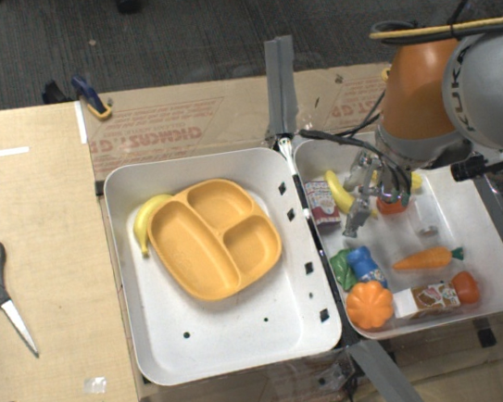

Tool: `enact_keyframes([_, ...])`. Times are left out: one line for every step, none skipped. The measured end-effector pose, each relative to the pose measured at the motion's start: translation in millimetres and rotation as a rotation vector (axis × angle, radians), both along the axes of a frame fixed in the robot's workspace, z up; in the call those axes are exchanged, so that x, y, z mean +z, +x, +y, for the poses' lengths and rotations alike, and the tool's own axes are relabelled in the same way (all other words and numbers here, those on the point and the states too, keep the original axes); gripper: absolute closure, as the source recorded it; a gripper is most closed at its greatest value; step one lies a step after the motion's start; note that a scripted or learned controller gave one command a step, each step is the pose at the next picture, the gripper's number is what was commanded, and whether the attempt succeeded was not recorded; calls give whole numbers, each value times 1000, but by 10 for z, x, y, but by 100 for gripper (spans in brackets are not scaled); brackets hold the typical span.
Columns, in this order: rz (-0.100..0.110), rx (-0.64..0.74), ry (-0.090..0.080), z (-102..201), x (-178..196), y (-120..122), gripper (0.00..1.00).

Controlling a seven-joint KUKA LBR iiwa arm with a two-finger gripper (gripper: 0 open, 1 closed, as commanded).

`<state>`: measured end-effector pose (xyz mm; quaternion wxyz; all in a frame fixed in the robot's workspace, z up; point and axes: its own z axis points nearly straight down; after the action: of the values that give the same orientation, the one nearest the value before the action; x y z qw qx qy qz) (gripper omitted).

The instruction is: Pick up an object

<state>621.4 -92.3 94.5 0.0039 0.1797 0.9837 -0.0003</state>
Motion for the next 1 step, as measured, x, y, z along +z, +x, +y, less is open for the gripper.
enact_keyframes([0,-8,0,-15,-1,243,0])
